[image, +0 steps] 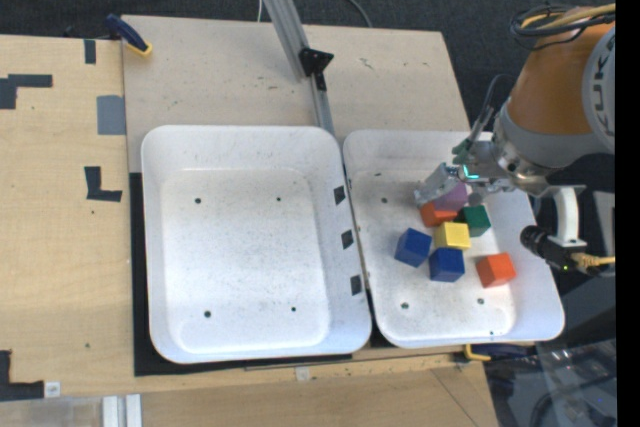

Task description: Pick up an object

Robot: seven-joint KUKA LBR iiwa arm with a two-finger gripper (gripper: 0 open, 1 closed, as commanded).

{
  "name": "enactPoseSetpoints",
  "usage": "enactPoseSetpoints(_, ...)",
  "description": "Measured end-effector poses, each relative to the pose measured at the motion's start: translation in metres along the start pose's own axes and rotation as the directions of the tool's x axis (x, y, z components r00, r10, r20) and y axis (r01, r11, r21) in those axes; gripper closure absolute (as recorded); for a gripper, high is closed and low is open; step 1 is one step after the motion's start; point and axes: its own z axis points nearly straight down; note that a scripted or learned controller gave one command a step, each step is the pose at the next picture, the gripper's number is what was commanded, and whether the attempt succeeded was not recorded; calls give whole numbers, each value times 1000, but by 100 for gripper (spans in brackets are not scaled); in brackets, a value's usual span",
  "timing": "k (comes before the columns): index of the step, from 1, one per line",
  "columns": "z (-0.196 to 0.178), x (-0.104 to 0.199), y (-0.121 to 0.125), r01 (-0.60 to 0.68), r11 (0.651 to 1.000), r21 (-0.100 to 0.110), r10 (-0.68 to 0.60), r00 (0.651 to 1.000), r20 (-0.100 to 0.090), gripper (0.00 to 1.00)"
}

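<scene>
Two bins sit side by side on the desk [230, 65], the left bin [240, 150] touching the right bin [400, 315] along their shared edge. All the blocks lie in the right bin, clustered in its right half: one block [411, 246] at the cluster's left, a second [447, 264] just beside it, a third [455, 234] behind that one, and a fourth [495, 268] at the right, slightly apart. The tool [447, 183] sits over the rear of the cluster, with the arm [560, 105] entering from the right, and a slanted rail [285, 5] runs behind the bins toward their junction.
</scene>
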Motion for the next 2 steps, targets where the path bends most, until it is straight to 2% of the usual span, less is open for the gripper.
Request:
enactPoseSetpoints(1, 60, -7, 2, -1, 1000, 6, 1, 1000, 1, 0)
enactPoseSetpoints(2, 100, -13, 9, 0, 1000, -17, 0, 1000, 7, 0)
